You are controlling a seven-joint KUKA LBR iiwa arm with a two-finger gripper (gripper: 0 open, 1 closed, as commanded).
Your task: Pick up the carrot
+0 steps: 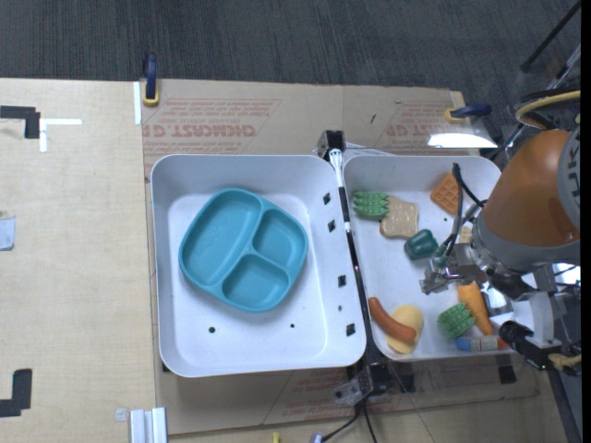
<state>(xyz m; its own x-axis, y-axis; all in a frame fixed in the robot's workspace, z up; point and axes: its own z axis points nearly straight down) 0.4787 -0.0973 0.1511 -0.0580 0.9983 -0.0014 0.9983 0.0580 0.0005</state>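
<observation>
The carrot (476, 306) is an orange stick with a bushy green top (455, 321). It lies slanted near the front right of the right bin (369, 275). My gripper (446, 276) hangs just up and left of the carrot's orange end, low over the bin floor, with nothing seen held. The arm's grey wrist and orange band (536, 192) cover the bin's right side.
The right bin also holds a sausage (381, 316), a yellow piece (405, 324), a dark green pepper (421, 243), a toast slice (400, 218), a leafy green item (369, 203) and a waffle (445, 192). A teal divided plate (244, 249) lies in the left bin (175, 340).
</observation>
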